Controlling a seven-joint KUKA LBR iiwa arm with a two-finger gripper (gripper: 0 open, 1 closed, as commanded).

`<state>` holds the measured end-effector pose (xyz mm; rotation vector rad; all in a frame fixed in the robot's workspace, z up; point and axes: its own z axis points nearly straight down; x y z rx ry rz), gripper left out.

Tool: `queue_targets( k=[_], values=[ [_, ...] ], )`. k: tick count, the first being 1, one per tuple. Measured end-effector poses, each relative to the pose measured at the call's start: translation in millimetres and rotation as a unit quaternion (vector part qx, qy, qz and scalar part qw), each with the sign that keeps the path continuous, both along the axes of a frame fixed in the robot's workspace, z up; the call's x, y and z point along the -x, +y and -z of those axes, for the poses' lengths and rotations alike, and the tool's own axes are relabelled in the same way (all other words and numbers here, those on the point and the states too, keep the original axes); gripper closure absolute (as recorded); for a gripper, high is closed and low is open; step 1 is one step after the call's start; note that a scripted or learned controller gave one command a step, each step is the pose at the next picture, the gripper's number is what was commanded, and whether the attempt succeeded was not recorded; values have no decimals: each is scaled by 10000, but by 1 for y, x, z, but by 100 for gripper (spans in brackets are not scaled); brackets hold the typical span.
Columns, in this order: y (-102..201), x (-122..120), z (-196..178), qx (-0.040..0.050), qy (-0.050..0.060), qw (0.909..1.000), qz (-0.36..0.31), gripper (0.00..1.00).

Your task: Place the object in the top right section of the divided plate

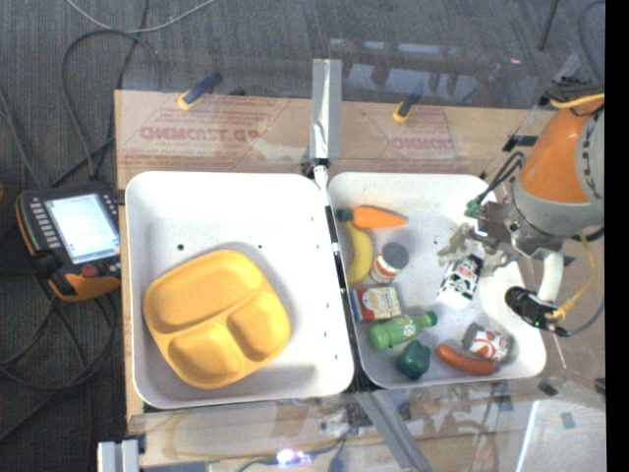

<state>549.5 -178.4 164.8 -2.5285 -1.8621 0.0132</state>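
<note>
Arm poised over the right bin, plate waiting in the left

The yellow plate point(217, 316) lies alone in the left bin point(157, 200), all sections bare, so nothing has been placed yet. The right bin point(432, 187) serves as the supply: carrot point(378, 218), banana point(360, 256), green bottle point(401, 329), sausage point(468, 361), can point(488, 342) and a small black-and-white carton point(459, 278). The jaws point(470, 247) hang at that bin's right side, touching or just above the carton, which seems the likely target; it sits directly under them, tilted. Whether the jaws are wide, narrow or closed on it I cannot tell, since the wrist and cables hide the tips. The bench point(246, 131) shows beyond both bins.
</note>
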Motion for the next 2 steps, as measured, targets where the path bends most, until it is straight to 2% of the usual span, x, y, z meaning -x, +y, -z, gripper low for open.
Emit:
queue_targets(
  k=[1, 2],
  values=[
    [57, -56, -83, -3, -11, 9993, -370, 100],
    [120, -92, -66, 2, -8, 9999, -131, 100]
  ],
)
